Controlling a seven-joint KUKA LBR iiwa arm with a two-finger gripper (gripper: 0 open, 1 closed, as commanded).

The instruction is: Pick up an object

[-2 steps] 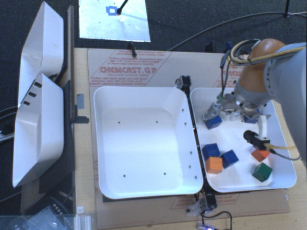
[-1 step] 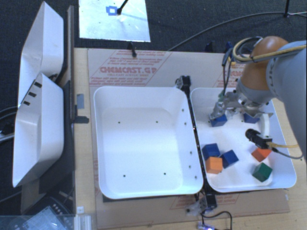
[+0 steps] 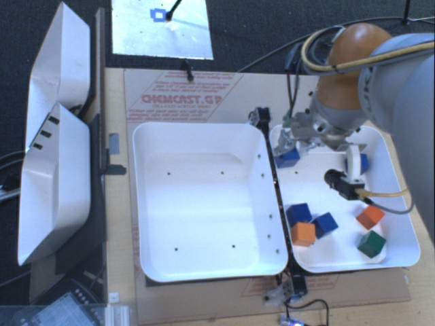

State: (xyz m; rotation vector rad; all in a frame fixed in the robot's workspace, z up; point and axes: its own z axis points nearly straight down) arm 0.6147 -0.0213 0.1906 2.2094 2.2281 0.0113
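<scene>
When looked down on at a slant, lies pale brown at mid frame: a board (image 3: 183, 90) with red lettering, set on dark carpet (image 3: 272, 19). Bears two shallow white bins touching side by side, the left bin (image 3: 204, 202) at centre and the right bin (image 3: 397, 182) at lower right. Above the board, at top centre, a grey metal plate (image 3: 162, 19) with a small blue mark. At the left edge, two more white trays (image 3: 58, 148), leaning one over the other.

Reaches in from the upper right: grey arm (image 3: 408, 94), orange band (image 3: 350, 53) above the wrist, bent down over the upper left corner of the right bin. Gripper (image 3: 293, 141) low, just beside the wall shared by the two bins. Right under it, a blue block (image 3: 287, 158), touching or nearly touching; cannot tell which. Cannot tell either whether the jaws stand wide or narrow, nor whether closed on that block: hidden under the wrist.

Elsewhere in the right bin: a second blue block (image 3: 363, 163) at the upper right, partly covered by the robot's own parts. Lower down, close together, a dark blue block (image 3: 299, 214), a mid-blue block (image 3: 325, 223) and an orange block (image 3: 303, 233), the orange touching the dark blue. Further right, apart from these, a red-orange block (image 3: 370, 216) and just below it a green block (image 3: 372, 243). Shared bin wall close on the gripper's left.
</scene>
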